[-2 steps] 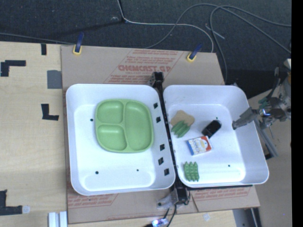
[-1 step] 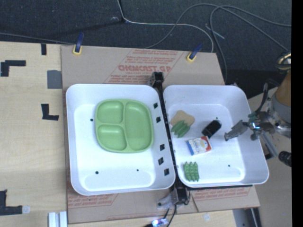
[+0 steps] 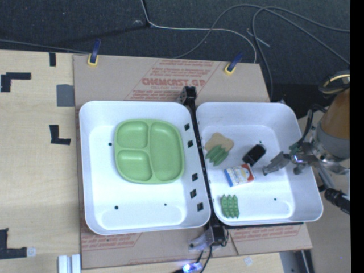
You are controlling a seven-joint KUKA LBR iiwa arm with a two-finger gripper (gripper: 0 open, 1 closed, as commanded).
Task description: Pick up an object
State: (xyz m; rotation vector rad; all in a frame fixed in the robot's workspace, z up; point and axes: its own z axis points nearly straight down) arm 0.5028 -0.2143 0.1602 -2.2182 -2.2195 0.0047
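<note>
Green tray fills the left bin, likely a drop spot. In the right bin lie a tan-green piece, a green block, a packet and a black item. The gripper hovers just right of it; jaws appear open, holding nothing.

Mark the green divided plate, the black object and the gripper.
green divided plate (image 3: 149, 151), camera view, centre ridge.
black object (image 3: 254, 154), camera view, middle of its body.
gripper (image 3: 272, 166), camera view, at its fingertips.
</note>
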